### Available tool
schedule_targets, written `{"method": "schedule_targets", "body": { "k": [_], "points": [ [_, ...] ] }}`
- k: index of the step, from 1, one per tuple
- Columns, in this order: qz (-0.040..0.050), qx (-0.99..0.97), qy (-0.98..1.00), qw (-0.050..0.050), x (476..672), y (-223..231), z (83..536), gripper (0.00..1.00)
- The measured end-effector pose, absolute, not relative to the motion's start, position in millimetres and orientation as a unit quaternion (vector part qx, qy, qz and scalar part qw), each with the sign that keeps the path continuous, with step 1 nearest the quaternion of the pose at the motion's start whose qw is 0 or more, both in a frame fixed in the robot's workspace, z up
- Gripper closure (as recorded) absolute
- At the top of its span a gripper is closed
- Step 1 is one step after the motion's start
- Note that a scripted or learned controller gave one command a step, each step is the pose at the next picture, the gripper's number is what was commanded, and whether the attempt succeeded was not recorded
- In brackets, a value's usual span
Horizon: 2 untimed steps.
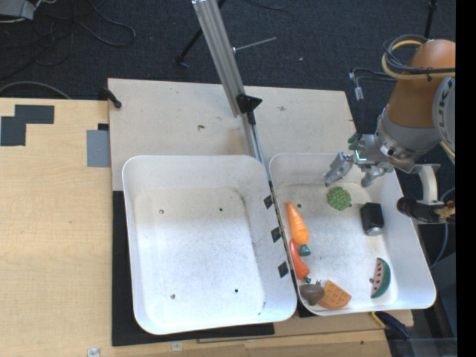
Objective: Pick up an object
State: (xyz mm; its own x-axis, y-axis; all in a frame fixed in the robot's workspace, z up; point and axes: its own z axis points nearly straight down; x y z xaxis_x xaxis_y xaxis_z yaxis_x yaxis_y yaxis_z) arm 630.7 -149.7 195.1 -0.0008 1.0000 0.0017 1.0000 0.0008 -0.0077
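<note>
My gripper (354, 172) hangs over the back of the right bin (416, 270), its two grey fingers spread open with nothing between them. Just below and slightly left of it lies a green bumpy ball (339, 198). A black block (372, 218) rests to the right of the ball. An orange carrot (297, 225) lies along the bin's left wall, with a second red-orange piece (300, 262) below it. At the front are a brown lump (313, 294), an orange waffle-like piece (335, 296) and a watermelon slice (380, 277).
The left bin (193, 236) stands beside the right one, with black clips on the shared wall (274, 233). A slanted metal rail (223, 58) rises behind the bins. The arm's orange band (420, 88) is at the right edge.
</note>
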Motion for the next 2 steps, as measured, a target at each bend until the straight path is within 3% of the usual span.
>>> {"method": "schedule_targets", "body": {
  "k": [1, 2],
  "points": [
    [0.0009, -0.706, -0.708, 0.001, 631.7, -150, 198, 0.0],
    [0.0024, -0.707, -0.707, 0.003, 626.0, -157, 149, 0.0]
  ]
}}
